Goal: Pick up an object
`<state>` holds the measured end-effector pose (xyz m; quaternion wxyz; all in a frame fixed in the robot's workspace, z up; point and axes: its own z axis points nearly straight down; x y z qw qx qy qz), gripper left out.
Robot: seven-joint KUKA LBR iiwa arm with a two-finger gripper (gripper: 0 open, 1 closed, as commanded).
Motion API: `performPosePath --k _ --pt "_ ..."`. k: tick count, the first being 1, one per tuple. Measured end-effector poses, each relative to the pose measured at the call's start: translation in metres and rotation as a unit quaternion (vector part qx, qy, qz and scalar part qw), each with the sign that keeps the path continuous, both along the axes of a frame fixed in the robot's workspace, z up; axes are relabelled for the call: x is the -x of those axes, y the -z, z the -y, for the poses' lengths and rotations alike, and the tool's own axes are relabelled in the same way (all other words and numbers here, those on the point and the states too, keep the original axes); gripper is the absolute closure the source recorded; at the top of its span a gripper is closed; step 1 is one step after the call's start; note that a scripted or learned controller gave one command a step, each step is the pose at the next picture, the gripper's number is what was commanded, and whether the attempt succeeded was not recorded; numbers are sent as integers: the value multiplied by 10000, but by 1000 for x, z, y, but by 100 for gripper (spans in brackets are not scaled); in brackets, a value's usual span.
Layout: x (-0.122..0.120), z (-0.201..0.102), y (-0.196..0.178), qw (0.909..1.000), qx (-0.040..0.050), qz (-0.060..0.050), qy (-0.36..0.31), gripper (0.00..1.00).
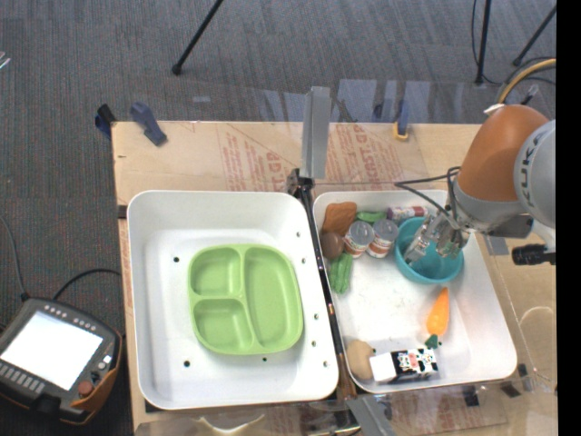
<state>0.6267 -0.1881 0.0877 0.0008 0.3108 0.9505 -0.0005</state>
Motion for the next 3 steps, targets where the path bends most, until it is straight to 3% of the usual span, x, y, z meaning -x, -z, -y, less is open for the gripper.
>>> performPosePath --k 1,2,3 --pt "-1 -2 -1 10000 -5 5 -14 0" --pt "107 23 -1 9999 -25 -6 -165 0" --pt "145 19 -2 9997 -17 49 -236 0"
